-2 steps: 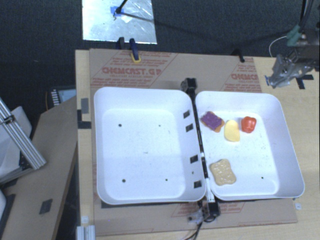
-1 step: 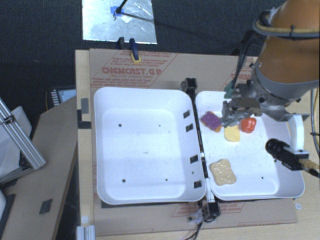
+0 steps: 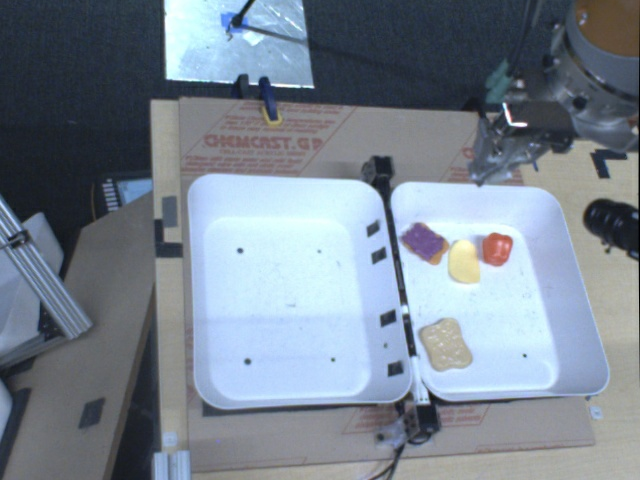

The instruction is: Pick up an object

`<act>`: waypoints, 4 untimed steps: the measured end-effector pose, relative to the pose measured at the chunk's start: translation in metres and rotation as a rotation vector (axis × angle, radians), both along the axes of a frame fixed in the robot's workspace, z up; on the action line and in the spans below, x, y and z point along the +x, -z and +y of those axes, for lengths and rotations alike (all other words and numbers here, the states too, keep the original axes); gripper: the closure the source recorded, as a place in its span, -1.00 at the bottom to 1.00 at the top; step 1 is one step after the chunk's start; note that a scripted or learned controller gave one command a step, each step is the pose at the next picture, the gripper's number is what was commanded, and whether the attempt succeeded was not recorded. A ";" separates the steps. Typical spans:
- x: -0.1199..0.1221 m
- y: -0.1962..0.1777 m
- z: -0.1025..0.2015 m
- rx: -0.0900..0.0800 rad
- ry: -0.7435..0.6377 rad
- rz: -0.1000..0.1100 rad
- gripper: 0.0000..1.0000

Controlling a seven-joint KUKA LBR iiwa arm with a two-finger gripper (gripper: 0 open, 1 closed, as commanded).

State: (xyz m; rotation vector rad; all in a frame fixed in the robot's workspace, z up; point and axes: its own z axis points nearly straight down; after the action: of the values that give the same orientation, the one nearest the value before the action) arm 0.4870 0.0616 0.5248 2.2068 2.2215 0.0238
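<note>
Claw (image 3: 487, 166) of grey metal hangs over the far rim of the smooth right white plastic bin (image 3: 570, 268), nothing between its fingers; whether they are parted I cannot tell. Inside lie a flat purple slab (image 3: 424, 241) angled diagonally, a rounded yellow lump (image 3: 463, 262), a red pepper-shaped piece (image 3: 497, 248), and a bumpy tan biscuit-like piece (image 3: 445, 344).

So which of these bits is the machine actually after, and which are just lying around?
Part of the job:
purple piece
yellow piece
red piece
tan piece
right bin
hand

Just lying about:
left bin
silver sheet
cardboard
</note>
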 end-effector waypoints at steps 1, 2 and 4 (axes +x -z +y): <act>0.016 0.155 0.003 -0.006 0.006 0.031 1.00; 0.023 0.060 0.031 0.000 -0.001 0.006 1.00; 0.000 0.051 0.034 -0.001 -0.002 0.011 1.00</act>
State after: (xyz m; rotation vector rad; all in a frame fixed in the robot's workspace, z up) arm 0.4868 0.0958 0.4734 2.2099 2.2284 0.0110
